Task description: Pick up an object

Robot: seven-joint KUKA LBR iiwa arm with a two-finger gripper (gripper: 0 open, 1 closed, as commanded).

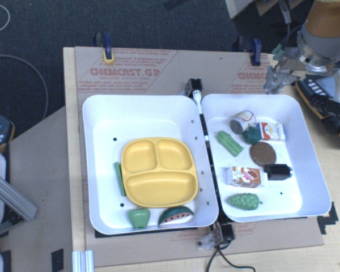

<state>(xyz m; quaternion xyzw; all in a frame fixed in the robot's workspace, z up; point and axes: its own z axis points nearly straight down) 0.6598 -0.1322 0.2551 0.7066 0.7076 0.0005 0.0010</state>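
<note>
My gripper (276, 83) hangs at the upper right, over the back rim of the right bin (311, 152), with the orange-banded arm above it. It is apart from every object. Inside that bin lie a green pickle (229, 143), a small grey piece (237, 125), a teal toy (251, 135), a white and red carton (270, 131), a brown round disc (263, 153), a black block (277, 171), a red and white packet (245, 176) and a green grape bunch (243, 201).
The left bin (96, 129) holds a yellow divided plate (158, 171), a thin green strip (119, 178), a green toy fruit (139, 217) and a watermelon slice (175, 215). A black clip (194, 86) sits at the back where the bins meet. Clamps hold the board's far edge.
</note>
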